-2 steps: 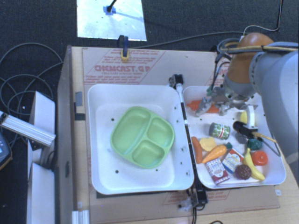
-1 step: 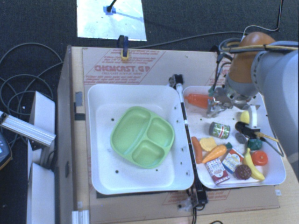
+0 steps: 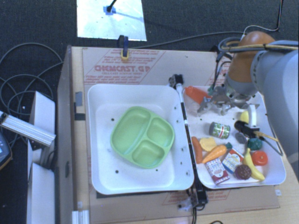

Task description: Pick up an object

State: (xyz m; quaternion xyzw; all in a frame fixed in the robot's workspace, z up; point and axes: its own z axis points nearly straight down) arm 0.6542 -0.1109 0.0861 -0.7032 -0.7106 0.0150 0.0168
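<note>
Beside toy-filled bin (image 3: 275,178), glossy green plate (image 3: 142,136) — three rounded compartments

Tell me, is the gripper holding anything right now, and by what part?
Cannot be told. The gripper sits low in the right bin, near the orange piece and above the can, but nothing is visibly held by it.
</note>
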